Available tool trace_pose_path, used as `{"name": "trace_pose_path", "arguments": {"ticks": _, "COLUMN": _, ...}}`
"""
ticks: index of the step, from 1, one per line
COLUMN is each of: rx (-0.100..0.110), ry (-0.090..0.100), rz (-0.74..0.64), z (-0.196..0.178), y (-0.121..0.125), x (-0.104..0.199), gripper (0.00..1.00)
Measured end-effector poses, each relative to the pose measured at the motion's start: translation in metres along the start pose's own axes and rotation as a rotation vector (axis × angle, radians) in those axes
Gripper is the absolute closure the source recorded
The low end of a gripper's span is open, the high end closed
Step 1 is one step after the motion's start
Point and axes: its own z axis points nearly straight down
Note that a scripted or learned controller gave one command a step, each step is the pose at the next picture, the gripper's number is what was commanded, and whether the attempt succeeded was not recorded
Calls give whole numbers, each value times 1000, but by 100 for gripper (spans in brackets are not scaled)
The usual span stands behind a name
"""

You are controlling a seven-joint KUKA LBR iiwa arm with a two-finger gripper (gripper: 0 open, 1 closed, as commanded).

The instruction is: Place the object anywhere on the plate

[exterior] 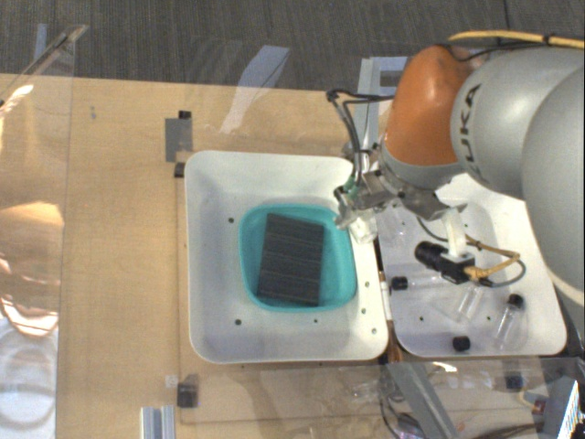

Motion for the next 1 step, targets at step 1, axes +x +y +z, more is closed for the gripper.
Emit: {"name": "trace_pose_path", "arguments": {"ticks": 1, "rx": 0, "ry": 0, "rz": 1, "z": 0, "y": 0, "x": -1, "gripper": 0}}
